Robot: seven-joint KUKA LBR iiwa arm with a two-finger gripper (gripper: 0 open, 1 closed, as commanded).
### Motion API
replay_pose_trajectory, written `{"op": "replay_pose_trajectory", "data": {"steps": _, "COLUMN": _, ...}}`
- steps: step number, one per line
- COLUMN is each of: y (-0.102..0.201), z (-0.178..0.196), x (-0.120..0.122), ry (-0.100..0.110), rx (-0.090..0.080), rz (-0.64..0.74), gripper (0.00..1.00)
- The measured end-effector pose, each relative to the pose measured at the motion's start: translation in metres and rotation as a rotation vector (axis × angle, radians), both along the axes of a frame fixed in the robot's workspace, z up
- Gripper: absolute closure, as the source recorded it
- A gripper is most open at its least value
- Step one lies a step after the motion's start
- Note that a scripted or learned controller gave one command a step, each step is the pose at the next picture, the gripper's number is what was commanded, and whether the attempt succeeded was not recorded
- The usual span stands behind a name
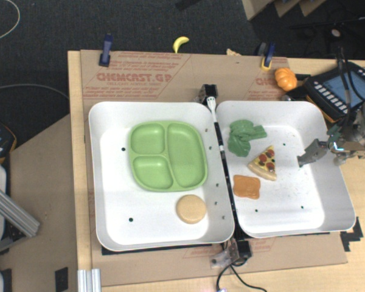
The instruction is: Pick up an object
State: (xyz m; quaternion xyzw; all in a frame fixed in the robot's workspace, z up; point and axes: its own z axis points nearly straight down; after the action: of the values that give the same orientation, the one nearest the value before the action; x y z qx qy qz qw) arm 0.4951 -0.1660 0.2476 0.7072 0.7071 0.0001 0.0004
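The right bin (304, 218) holds a green leafy toy (243, 136), a pizza slice (265, 162) and an orange-brown flat piece (247, 187), all in its left half. My gripper (313, 152) hangs over the bin's right side, close to the right wall, with nothing seen in it. It is about a hand's width right of the pizza slice. The left bin (109, 163) bears a green divided plate (168, 156) and a round tan biscuit (191, 208) near its front.
A small orange toy (285, 78) and a yellow banana (180, 42) lie on the cardboard behind the bins. Blue clamps (106, 50) hold the board's back edge. A dark device (337, 93) sits at the back right, near the arm.
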Motion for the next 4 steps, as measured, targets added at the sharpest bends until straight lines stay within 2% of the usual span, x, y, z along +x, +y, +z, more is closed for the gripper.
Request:
{"op": "replay_pose_trajectory", "data": {"steps": 1, "y": 0.058, "z": -0.169, "x": -0.017, "ry": 0.007, "rx": 0.005, "rz": 0.003, "gripper": 0.0}}
{"op": "replay_pose_trajectory", "data": {"steps": 2, "y": 0.084, "z": -0.057, "x": -0.013, "ry": -0.011, "rx": 0.0, "rz": 0.005, "gripper": 0.0}}
{"op": "replay_pose_trajectory", "data": {"steps": 3, "y": 0.133, "z": 0.116, "x": -0.014, "ry": -0.02, "rx": 0.001, "rz": 0.009, "gripper": 0.0}}
{"op": "replay_pose_trajectory", "data": {"steps": 4, "y": 0.183, "z": 0.192, "x": -0.015, "ry": -0.012, "rx": 0.002, "rz": 0.007, "gripper": 0.0}}
